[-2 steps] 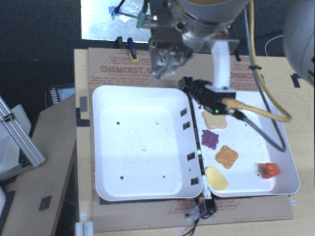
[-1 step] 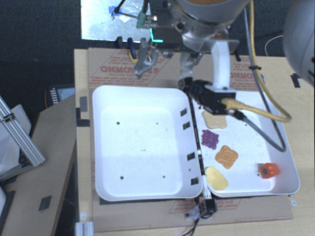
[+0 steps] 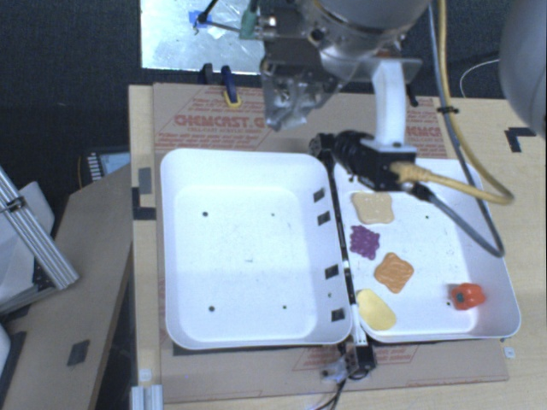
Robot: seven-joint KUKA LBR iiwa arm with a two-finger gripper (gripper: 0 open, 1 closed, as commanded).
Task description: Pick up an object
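Camera view — five small toys in right bin (image 3: 491, 254), gripper (image 3: 291, 109) up behind left bin (image 3: 239, 246), nothing seen between its tips.

Likely light, stiff plastic or foam, so little squeeze needed: beige slice (image 3: 373, 208) at top, purple cluster (image 3: 365, 242) just below, orange waffle (image 3: 394, 272) next, yellow piece (image 3: 376, 309) near front rim by the divider, red piece (image 3: 467, 296) well apart toward right corner. Flat ones lie low — hard to pinch, best taken across narrow edges; red piece looks chunkier, clear on all sides, probably the easiest hold. Cannot tell how wide the tool stands, blurred under wrist.
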